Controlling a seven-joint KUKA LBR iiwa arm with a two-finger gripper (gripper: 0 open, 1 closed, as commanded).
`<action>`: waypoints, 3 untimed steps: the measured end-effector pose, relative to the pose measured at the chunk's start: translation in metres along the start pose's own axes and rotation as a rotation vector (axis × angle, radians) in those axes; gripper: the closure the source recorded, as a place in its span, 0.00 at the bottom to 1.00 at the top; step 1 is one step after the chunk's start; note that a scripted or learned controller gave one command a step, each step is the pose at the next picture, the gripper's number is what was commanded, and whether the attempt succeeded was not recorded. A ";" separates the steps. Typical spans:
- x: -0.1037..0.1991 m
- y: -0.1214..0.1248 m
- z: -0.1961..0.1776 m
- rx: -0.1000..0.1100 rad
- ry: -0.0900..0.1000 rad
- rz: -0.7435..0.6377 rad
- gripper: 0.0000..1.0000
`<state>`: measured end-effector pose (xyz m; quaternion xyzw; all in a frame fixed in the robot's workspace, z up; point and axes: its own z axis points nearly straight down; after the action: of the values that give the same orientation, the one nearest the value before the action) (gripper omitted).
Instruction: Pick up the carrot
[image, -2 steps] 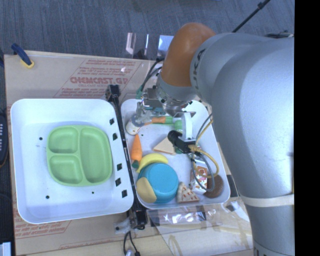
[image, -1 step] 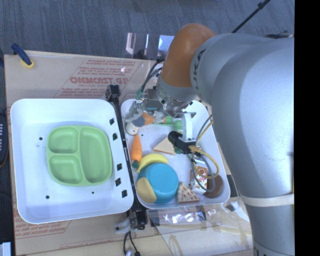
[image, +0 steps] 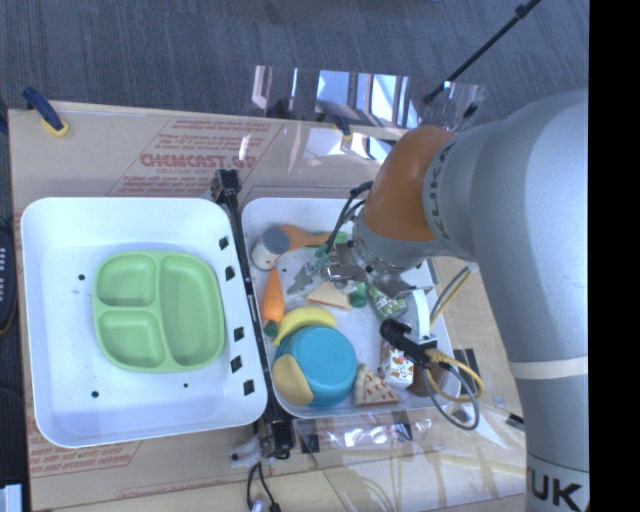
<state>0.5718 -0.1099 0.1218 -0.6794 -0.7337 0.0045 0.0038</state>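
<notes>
Carrot first: your slim orange carrot (image: 272, 296) lies lengthwise against the left wall of the right shallow white bin (image: 300, 208), and I'll place everything else from it. Touching its lower end you've got a yellow plastic banana (image: 305, 320), and just below that a round blue bowl (image: 322, 364) with a yellow-tan rounded piece (image: 291, 377) tucked at the bowl's lower left. Above the carrot sits a small grey-and-white round object (image: 270, 246), and beside that an orange piece with a green stem (image: 305, 238). To the carrot's right, past a pale wedge of toy food (image: 330, 297), you see the gripper (image: 352, 272) down inside the bin among the clutter, near the carrot but apart from it. Its fingers are hidden in the jumble under the wrist, so you cannot tell whether they are wide or narrow; nothing visible sits between them. The grey arm with its orange band (image: 405, 190) looms over the carrot's right. Left of the carrot, across the black hinge clips, the other white bin (image: 50, 230) holds a light green divided plate (image: 160, 310). Both bins rest on the brown tabletop (image: 150, 160).
</notes>
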 end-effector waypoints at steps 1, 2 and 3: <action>0.076 0.044 -0.073 -0.011 0.002 -0.045 0.00; 0.125 -0.016 -0.069 -0.003 0.000 -0.252 0.00; 0.050 -0.026 -0.069 0.000 -0.001 -0.300 0.00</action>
<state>0.5425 -0.0618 0.1910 -0.5621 -0.8271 0.0042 0.0039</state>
